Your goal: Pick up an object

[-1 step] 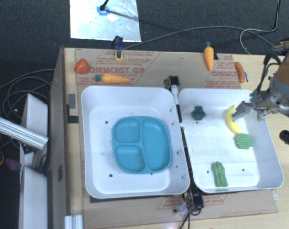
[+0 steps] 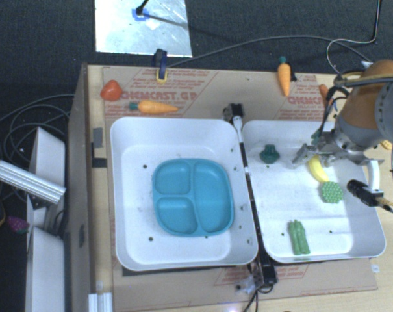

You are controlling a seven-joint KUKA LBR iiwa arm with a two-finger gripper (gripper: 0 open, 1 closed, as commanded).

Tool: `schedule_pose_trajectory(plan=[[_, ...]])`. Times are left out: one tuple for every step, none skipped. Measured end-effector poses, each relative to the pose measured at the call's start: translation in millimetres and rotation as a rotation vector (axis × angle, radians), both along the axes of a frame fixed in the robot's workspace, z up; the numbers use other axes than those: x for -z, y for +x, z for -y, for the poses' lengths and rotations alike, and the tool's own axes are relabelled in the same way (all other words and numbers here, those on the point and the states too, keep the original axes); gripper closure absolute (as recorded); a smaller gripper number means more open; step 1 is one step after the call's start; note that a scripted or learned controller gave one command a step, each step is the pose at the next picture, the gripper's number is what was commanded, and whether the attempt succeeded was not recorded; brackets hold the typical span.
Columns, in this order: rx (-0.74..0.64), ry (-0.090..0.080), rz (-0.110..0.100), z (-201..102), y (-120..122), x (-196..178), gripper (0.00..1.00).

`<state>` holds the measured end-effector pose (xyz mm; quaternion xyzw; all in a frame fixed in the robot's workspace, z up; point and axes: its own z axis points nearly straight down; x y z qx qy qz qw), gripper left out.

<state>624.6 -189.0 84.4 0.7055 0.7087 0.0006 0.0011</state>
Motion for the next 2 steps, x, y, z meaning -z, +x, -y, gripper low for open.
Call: schedule_pose_trajectory(plan=[[-0.003,-0.002,0.004,0,1,-12,1.0],[0.0,0.0,0.002,-83,-3,-59,1.0]])
